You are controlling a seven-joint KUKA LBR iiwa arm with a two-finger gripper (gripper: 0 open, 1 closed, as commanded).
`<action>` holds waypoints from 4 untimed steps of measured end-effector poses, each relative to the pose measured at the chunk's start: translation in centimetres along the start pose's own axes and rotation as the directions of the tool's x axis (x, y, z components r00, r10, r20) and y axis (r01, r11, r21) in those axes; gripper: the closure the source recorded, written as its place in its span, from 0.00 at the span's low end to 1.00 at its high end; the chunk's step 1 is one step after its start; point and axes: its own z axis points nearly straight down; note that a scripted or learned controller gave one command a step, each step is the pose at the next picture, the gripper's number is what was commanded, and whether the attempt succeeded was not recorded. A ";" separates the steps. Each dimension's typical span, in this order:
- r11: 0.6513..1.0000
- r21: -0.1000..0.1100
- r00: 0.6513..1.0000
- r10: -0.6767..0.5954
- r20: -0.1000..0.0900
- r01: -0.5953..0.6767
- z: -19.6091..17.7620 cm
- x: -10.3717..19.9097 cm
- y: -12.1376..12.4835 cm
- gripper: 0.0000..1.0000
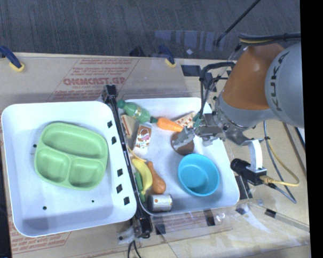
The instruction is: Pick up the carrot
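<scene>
Gripper (189,134) hangs low in the right bin (214,105), just right of the carrot; whether it is apart or together I cannot tell, and nothing shows clamped in it.

Working down by size: the left bin (26,212) bears a green divided plate (72,155). In the right bin a blue bowl (198,174) sits near the front, a banana (142,172) lies along the divider, and a tin can (161,202) rests at the front edge. The carrot (169,125) lies near the back, tip toward a green bottle (135,111).

To do this well, I would centre over the carrot's middle, straddle it across its width, and descend clear of the neighbouring clutter.
</scene>
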 end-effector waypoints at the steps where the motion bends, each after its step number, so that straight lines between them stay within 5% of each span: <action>1: 0.986 0.001 0.986 0.164 0.003 -0.164 5.0 -5.4 7.0 0.00; 2: 0.966 -0.020 0.966 0.259 0.002 -0.259 13.8 -6.5 13.9 0.00; 3: 0.980 -0.012 0.980 0.197 0.006 -0.197 14.0 -0.5 7.8 0.00; 4: 0.945 -0.047 0.945 0.325 0.033 -0.323 13.8 2.1 6.3 0.00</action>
